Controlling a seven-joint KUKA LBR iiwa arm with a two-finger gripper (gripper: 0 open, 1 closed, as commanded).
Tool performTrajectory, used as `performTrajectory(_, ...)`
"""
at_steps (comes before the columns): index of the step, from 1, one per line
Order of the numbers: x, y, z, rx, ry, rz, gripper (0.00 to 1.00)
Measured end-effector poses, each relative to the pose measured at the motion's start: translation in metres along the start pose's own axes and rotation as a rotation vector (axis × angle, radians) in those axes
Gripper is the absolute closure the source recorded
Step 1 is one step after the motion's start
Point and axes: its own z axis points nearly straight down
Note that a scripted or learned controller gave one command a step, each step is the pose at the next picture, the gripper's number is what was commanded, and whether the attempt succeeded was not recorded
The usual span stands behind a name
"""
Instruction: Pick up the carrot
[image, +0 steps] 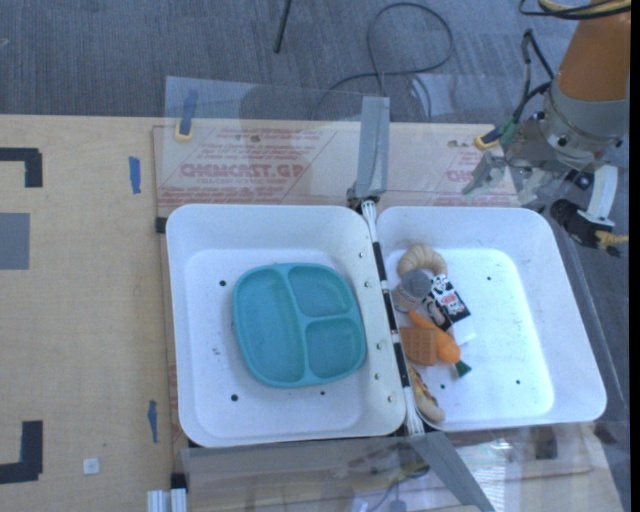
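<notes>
The carrot (443, 343) is orange with a green stem end. It lies at a slant in the right bin (520, 380), close to that bin's left wall, among a cluster of toy foods. My gripper (505, 180) hangs above the back rim of the right bin, up and to the right of the carrot and well apart from it. Its two fingers stand spread with nothing between them.
Around the carrot lie an orange waffle-like piece (420, 347), a black-and-white carton (450, 298), a grey item (410, 288), a tan bread roll (420, 262) and a beige piece (430, 405). A teal divided plate (298, 323) sits in the left bin (200, 250).
</notes>
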Motion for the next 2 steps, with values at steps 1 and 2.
performTrajectory(1,-0.018,-0.089,0.024,-0.001,-0.001,-0.072,0.0)
performTrajectory(2,0.02,-0.131,0.082,0.0,0.0,-0.065,0.0)
